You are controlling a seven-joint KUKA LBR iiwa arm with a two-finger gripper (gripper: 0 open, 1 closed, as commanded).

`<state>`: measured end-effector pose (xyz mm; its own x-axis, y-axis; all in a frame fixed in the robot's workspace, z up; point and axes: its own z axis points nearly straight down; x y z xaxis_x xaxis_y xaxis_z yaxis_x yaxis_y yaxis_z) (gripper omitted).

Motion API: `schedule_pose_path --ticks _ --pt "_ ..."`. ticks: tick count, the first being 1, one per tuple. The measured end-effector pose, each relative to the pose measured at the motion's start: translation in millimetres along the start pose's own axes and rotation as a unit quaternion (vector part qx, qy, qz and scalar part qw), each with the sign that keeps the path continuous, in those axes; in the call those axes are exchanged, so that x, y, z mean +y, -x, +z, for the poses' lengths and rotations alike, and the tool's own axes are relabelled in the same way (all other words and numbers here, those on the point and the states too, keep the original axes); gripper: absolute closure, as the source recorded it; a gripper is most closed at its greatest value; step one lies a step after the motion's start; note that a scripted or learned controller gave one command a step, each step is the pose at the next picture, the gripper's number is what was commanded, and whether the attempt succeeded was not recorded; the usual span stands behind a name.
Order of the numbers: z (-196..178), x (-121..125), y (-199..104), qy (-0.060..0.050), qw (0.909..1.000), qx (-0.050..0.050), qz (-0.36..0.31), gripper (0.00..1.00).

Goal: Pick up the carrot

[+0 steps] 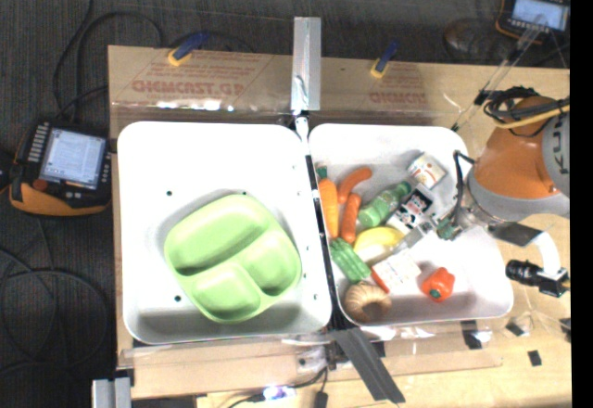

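Nearest, a bun (pixel 365 300) and red pepper (pixel 437 283) crowd the right bin (pixel 482 309). Farther in, the carrot (pixel 329 207) lies against the divider, so the pincer (pixel 428 223), whose opening cannot be told, risks grabbing neighbours.

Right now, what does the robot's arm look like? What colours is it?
The arm is chunky and rounded, with a bright orange band sitting above a grey wrist ring. Its gripper looks small and boxy, white and black with a bit of green. Dark cables curl beside the arm.
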<state>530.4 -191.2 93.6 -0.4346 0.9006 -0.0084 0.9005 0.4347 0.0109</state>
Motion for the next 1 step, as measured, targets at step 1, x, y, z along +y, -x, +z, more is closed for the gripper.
schedule_pose_path --ticks 1 --pt "-1.2 4.7 -75.4 0.003 0.9982 -0.004 -0.059 0.00"
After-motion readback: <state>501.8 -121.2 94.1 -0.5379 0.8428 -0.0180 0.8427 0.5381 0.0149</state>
